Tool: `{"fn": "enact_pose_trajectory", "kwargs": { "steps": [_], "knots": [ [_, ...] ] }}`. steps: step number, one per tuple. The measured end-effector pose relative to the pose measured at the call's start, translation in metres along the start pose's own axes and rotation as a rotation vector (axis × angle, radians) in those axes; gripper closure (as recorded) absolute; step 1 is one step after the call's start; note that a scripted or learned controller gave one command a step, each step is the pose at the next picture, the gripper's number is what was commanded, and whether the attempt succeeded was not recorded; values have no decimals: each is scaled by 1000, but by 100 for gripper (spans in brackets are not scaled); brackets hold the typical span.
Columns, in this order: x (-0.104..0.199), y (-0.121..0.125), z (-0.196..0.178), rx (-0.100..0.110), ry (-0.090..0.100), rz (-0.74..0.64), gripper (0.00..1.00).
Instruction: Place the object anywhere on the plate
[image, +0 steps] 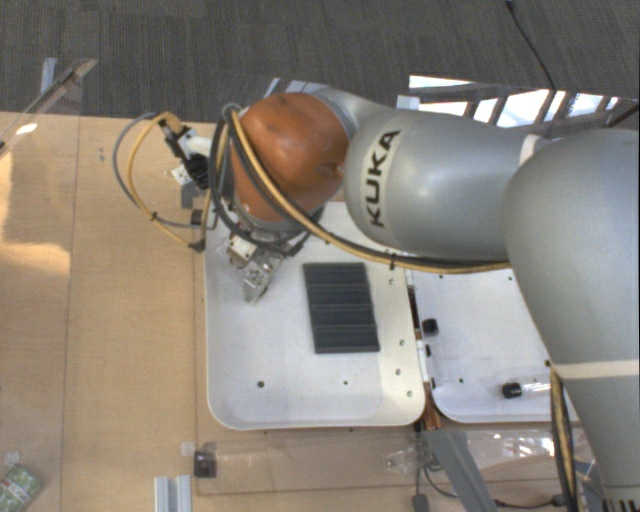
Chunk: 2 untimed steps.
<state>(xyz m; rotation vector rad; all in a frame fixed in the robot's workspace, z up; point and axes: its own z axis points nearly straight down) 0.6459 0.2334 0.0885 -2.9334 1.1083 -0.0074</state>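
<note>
Covering much of the right bin, the arm hides its contents.

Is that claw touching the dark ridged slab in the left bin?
Apart. In the camera view, the claw hangs left of the dark slab, with a strip of bare white bin floor plainly showing between them.

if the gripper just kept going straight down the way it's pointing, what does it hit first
Probably the bare white floor of the left bin. The gripper points down near that bin's upper left part, and the dark ribbed plate lies off to its right, apart from it. Height above the floor is unclear.
</note>
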Motion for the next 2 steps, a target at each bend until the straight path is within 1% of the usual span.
{"fn": "enact_pose_trajectory", "kwargs": {
  "steps": [1,2],
  "knots": [
    [-18,11,-110,1,-3,-352,100],
    [15,-17,-99,-1,-6,-395,100]
  ]
}}
